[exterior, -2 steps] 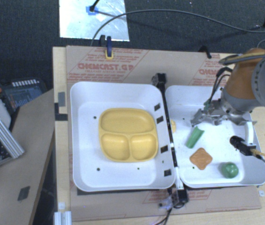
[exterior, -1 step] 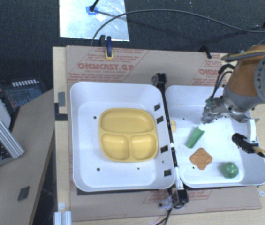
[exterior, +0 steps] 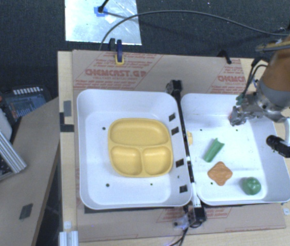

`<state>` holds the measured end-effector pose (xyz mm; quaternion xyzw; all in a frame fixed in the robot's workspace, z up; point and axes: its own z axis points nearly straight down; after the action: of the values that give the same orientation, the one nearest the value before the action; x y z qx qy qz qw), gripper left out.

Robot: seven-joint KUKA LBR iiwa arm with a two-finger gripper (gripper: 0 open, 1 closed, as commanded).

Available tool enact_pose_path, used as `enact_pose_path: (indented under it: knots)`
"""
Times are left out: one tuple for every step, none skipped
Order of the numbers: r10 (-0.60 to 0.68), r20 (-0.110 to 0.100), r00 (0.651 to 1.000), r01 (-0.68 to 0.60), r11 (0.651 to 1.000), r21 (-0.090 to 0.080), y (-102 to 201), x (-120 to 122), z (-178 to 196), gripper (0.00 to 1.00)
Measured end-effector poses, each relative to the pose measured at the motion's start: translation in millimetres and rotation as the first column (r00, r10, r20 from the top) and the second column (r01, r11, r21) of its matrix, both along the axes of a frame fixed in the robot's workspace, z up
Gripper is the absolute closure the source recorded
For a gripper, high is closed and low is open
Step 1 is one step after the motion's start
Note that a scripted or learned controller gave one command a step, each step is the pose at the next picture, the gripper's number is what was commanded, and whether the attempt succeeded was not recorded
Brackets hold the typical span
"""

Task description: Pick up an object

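Green stick [exterior: 213, 150] lies below-left of the arm's jaws [exterior: 237, 118]; whether they're spread, I cannot tell.

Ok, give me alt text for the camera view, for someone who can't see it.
A grey robot arm's end effector hovers over the right white bin, which holds a green stick, an orange-brown cracker-like piece and a green round object. The left white bin holds a yellow divided tray.
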<state>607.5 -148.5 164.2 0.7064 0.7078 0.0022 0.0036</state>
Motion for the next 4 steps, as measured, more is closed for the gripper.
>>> enact_pose_path:
  knots:
    - [0.002, -0.001, 1.000, -0.002, 1.000, 0.000, 0, 2, 55, 1.00]
    - [0.003, -0.001, 1.000, -0.003, 1.000, 0.000, -1, 3, 106, 1.00]
    - [0.006, -0.008, 1.000, -0.006, 1.000, 0.003, 48, -4, 90, 1.00]
    - [0.007, -0.007, 1.000, -0.007, 1.000, 0.003, 98, -7, 95, 1.00]
